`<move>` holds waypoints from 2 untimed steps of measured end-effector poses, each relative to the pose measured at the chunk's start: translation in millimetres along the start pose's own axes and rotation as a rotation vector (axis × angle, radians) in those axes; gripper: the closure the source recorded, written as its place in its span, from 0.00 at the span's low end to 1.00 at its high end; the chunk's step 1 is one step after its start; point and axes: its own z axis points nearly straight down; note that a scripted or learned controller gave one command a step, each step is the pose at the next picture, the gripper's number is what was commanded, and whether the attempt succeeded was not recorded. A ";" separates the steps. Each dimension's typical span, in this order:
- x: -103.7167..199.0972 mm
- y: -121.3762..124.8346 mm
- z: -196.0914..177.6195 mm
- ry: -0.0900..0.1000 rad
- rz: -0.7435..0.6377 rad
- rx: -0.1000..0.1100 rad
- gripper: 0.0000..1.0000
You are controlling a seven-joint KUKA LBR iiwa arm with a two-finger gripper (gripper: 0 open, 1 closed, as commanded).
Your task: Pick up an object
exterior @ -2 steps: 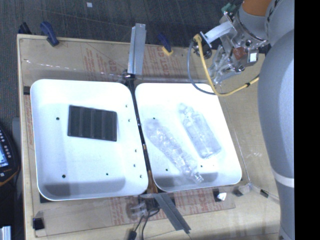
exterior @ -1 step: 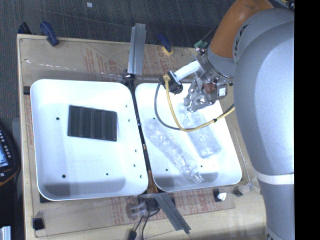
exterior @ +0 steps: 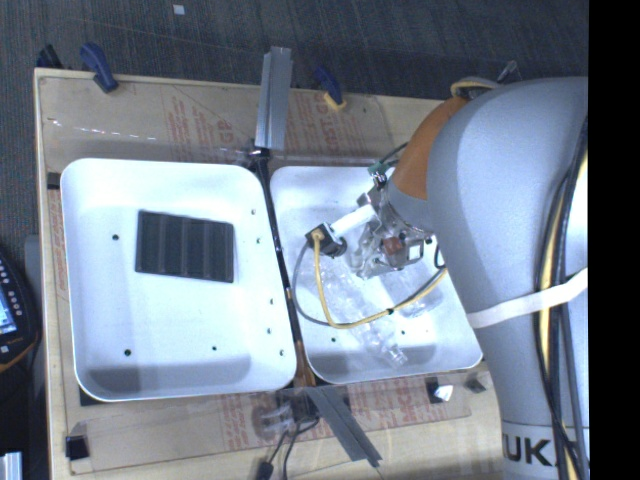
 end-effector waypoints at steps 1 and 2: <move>-39.8 -12.0 -84.3 0.004 -0.142 -0.001 1.00; -76.8 10.9 -155.1 0.005 -0.139 -0.002 1.00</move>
